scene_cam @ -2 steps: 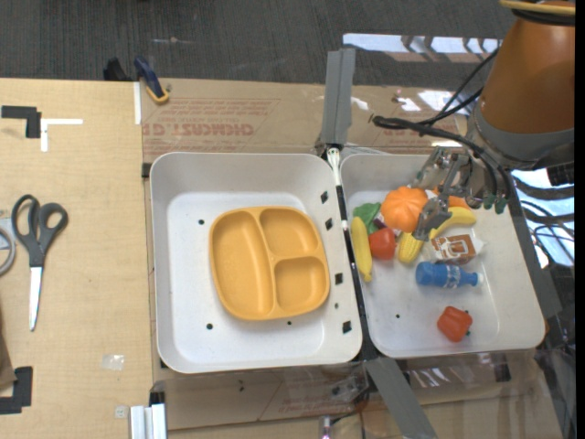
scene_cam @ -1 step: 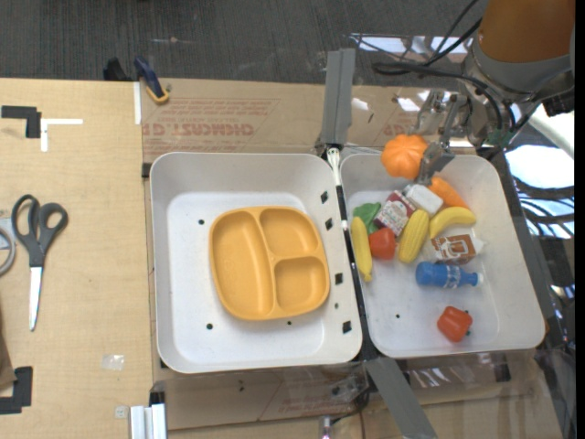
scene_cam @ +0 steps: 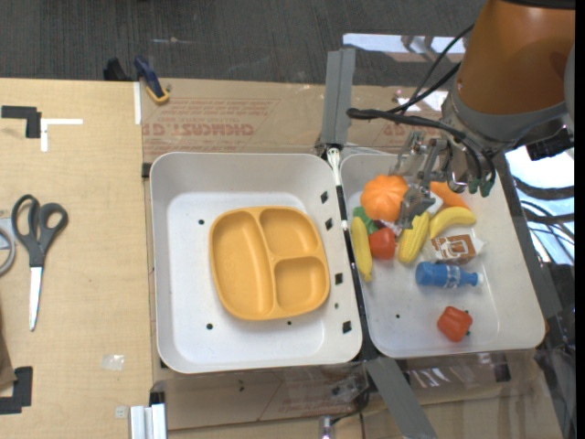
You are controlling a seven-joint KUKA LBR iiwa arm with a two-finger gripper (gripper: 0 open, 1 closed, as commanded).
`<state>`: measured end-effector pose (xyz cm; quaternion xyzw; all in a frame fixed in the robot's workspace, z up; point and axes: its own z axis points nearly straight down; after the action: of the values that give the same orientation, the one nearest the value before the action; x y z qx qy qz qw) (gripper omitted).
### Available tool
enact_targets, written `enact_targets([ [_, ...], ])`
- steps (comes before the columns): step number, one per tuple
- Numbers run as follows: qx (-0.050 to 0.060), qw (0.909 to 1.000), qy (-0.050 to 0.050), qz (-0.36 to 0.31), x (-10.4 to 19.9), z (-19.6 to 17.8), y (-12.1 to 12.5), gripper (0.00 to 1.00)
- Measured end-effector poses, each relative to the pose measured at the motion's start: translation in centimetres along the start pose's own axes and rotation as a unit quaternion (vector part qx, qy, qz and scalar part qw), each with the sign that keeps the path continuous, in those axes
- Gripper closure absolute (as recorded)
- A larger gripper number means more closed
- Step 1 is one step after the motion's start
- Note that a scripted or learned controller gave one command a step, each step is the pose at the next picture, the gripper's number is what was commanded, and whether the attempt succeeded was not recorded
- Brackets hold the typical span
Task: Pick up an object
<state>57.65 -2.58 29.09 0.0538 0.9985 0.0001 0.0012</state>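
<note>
The right bin (scene_cam: 512, 327) holds several toy foods. Among them are an orange pumpkin (scene_cam: 382, 196), a corn cob (scene_cam: 415, 236), a yellow banana (scene_cam: 453, 218), a red tomato (scene_cam: 382, 243), a long yellow piece (scene_cam: 362, 249), a brown-and-white packet (scene_cam: 454, 246), a blue bottle (scene_cam: 446, 276) and a red pepper (scene_cam: 454, 322). My gripper (scene_cam: 422, 195) hangs low over the bin's far part, just right of the pumpkin and above the corn cob's top end. Nothing is visibly lifted off the bin floor.
The left bin (scene_cam: 174, 327) holds a yellow divided plate (scene_cam: 270, 262). Scissors (scene_cam: 37, 236) lie on the wooden bench at far left. A blue clip (scene_cam: 151, 80) sits at the back. Cables trail from the arm at the right.
</note>
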Motion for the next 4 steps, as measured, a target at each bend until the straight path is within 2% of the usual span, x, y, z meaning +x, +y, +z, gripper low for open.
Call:
enact_targets([
  [1,0.0,0.9873,0.0,-0.159,3.6,0.7,-7.3,1.0],
  [2,-0.001,0.9867,0.0,-0.163,5.5,6.7,-4.4,1.0],
  [3,0.0,0.996,0.001,-0.089,1.8,-5.5,-6.6,1.0],
  [4,0.0,0.9637,0.0,-0.267,2.7,-4.5,-15.7,1.0],
])
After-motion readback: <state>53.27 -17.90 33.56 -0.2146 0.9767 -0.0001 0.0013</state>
